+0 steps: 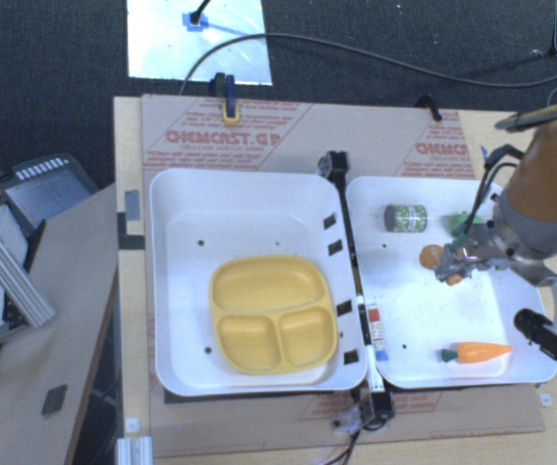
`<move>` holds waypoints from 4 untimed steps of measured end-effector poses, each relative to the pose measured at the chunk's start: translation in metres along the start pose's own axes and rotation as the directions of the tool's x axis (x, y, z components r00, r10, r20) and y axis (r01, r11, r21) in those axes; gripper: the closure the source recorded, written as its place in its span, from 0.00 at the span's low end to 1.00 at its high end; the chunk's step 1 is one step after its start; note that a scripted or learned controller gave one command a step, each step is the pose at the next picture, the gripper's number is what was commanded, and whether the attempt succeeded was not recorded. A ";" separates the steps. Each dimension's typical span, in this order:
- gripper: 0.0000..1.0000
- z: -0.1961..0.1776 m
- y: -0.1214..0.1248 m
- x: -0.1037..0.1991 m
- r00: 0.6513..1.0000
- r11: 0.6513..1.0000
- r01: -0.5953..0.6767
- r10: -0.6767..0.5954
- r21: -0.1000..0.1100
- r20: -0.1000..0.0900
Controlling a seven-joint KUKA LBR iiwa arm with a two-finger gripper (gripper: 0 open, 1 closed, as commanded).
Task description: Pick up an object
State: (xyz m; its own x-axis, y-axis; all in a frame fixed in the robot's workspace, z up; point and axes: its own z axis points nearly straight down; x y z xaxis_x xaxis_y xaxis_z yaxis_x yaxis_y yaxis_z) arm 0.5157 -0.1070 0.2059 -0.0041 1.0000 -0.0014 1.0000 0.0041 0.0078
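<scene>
In the right bin (404, 356), your end effector (452, 267) sits beside a brown object (431, 256); you cannot tell its grip state.

I see smooth white plastic bins (259, 187), a matt yellow plastic tray (273, 313), a glossy orange plastic carrot (481, 353), printed brown cardboard (288, 134) under them, rough dark carpet (46, 56), a shiny metal sheet (162, 27)
</scene>
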 end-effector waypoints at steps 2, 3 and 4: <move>1.00 -0.040 0.022 0.042 1.000 1.000 0.006 -0.006 0.006 -0.003; 1.00 -0.028 0.034 0.087 1.000 1.000 0.005 -0.005 0.007 -0.003; 1.00 -0.027 0.044 0.129 1.000 1.000 0.005 -0.005 0.006 -0.003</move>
State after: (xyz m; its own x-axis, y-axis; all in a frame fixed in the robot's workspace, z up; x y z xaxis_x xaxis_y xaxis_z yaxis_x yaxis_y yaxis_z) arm 0.5593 0.0226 0.2333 -0.0090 1.0000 0.0019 1.0000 0.0090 0.0019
